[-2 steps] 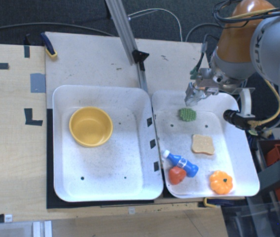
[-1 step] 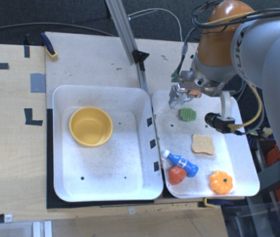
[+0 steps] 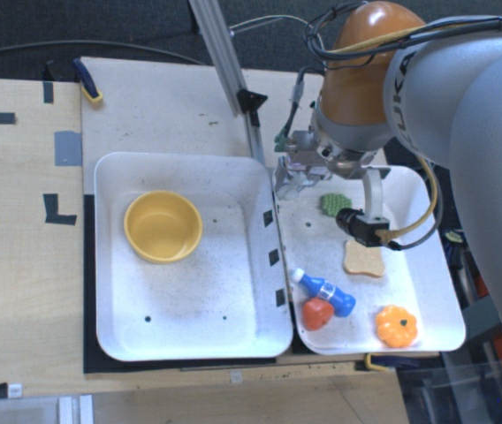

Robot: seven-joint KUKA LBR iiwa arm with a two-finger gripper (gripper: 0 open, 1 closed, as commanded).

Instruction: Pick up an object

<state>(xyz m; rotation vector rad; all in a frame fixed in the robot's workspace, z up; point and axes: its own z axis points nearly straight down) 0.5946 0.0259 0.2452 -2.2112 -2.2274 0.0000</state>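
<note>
Gripper low over the right bin's far left corner.
Finger state: cannot tell. Green toy just beside it; yellow bowl in left bin.

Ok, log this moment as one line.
task: pick up an object | gripper: over right bin top-left corner | right bin: green piece, toast, blue bottle, orange pumpkin | left bin: yellow bowl

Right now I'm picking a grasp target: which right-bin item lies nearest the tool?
The green item, just beside the tool; the bread slice and others lie farther.
</note>
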